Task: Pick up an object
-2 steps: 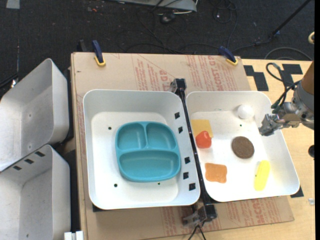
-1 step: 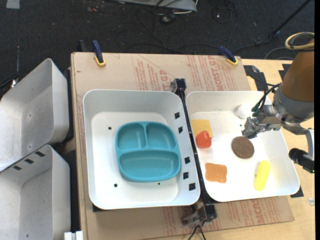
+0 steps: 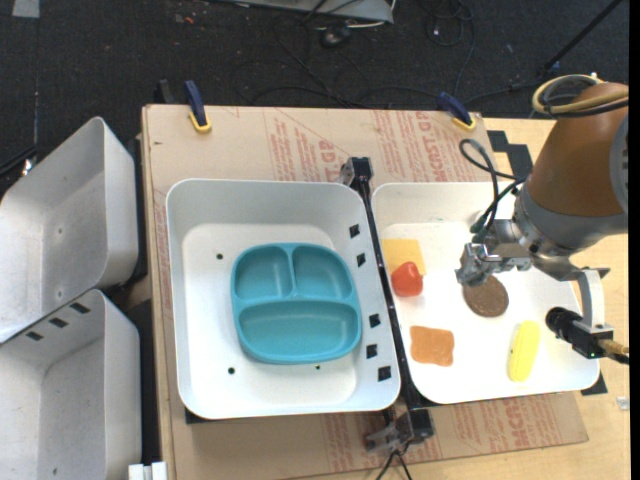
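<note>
Nearest you, by the right bin's (image 3: 560, 383) front edge, a yellow corn-like piece (image 3: 523, 350) and a flat orange slab (image 3: 432, 345) look light and stiff, so you'd pinch either across its narrow width. Further back, your gripper (image 3: 484, 270) hangs right over the brown disc (image 3: 488, 298) toward the bin's right side; whether the claw is wide or narrow you cannot tell, and that thin disc probably offers little edge. Beyond, the red ball (image 3: 406, 279) touching the yellow block (image 3: 403, 254) would likely roll.

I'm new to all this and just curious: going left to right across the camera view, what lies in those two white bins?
Blue divided tray → red tomato → orange piece → brown disc under the gripper → yellow corn.
</note>
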`<state>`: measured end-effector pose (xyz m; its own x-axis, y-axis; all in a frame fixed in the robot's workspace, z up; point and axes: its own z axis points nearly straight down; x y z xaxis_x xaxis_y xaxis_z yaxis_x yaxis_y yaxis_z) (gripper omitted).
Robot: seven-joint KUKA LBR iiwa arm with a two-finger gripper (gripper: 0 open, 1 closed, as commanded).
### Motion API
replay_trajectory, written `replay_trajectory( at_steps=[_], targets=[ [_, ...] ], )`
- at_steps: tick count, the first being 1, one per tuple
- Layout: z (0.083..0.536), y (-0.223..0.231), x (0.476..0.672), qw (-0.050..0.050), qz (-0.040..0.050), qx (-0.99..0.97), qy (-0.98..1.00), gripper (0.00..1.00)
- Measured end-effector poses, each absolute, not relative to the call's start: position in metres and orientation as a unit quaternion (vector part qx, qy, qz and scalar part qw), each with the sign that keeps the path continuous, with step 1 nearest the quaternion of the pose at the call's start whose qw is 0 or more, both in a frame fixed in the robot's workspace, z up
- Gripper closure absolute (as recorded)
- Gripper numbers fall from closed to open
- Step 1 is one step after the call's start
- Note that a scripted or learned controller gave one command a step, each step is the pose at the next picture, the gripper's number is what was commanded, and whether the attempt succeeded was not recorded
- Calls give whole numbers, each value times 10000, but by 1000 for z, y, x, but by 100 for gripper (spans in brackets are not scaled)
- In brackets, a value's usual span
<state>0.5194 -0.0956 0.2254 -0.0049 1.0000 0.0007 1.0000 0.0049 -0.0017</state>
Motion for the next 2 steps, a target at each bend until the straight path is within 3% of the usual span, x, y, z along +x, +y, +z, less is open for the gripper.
replay_trajectory(
  at_steps=[2],
  targets=[
    [238,4,496,5,-8,-7041,-7101,100]
  ],
)
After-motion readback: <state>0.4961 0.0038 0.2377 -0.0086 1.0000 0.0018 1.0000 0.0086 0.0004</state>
